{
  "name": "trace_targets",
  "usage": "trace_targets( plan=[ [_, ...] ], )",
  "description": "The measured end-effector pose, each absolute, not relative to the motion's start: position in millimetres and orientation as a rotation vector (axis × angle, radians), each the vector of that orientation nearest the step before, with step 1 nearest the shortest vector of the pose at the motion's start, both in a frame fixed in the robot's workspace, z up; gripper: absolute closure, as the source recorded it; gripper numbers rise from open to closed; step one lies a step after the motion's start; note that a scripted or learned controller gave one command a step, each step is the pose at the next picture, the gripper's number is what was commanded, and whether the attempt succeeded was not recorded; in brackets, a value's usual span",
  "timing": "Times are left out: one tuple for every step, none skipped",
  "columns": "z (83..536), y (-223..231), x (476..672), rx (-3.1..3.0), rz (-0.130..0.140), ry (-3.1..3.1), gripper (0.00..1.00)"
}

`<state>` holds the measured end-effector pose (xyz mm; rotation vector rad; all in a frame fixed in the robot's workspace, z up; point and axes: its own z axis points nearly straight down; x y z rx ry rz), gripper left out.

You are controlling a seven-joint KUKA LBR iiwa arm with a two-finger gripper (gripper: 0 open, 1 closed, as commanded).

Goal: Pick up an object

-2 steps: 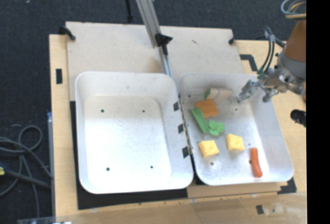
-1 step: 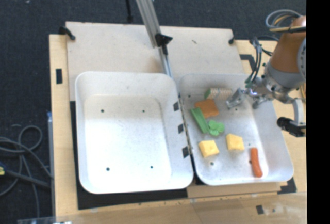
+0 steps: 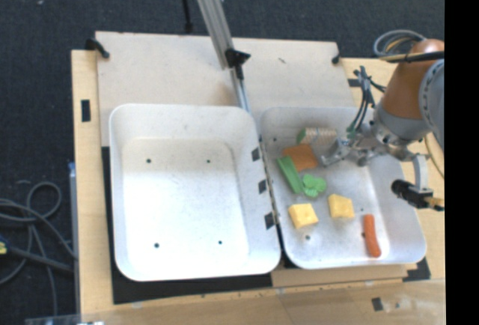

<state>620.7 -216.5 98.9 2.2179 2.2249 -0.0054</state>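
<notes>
The right bin (image 3: 404,241) holds several small objects. An orange-brown block (image 3: 301,158) lies near its back left, with a beige ridged piece (image 3: 320,135) just behind it. A long green piece (image 3: 290,174) and a smaller green lump (image 3: 315,185) lie in front of the block. Two yellow blocks (image 3: 302,215) (image 3: 341,207) sit nearer the front, and an orange-red stick (image 3: 370,235) lies at the front right. My gripper (image 3: 334,153) hangs low over the bin, just right of the orange-brown block and beside the beige piece. I see nothing held in it.
The left bin (image 3: 187,189) stands beside the right one. A slanted metal pole (image 3: 213,9) rises behind the bins. The arm's wrist and cables (image 3: 397,121) occupy the right bin's back right corner. Loose cables (image 3: 22,219) lie on the floor at left.
</notes>
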Motion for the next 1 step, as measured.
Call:
trace_targets(
  plan=[
    [113.6,-217.5,622.8,2.211,0.001,2.221,1.0]
  ],
)
